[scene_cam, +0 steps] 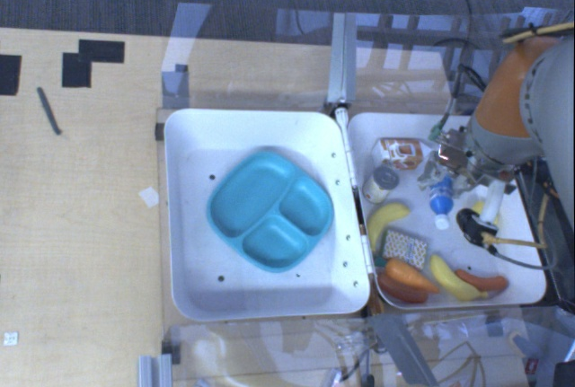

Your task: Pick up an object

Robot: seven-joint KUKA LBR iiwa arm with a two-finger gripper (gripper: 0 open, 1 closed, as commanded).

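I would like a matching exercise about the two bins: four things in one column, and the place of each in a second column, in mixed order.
Things:
1. blue tray
2. carrot
3. gripper
4. snack packet

Places:
A. front edge of the right bin
B. middle of the left bin
C. back of the right bin, near the divider
D. over the right bin, above the small bottle

Pairs: 1-B, 2-A, 3-D, 4-C
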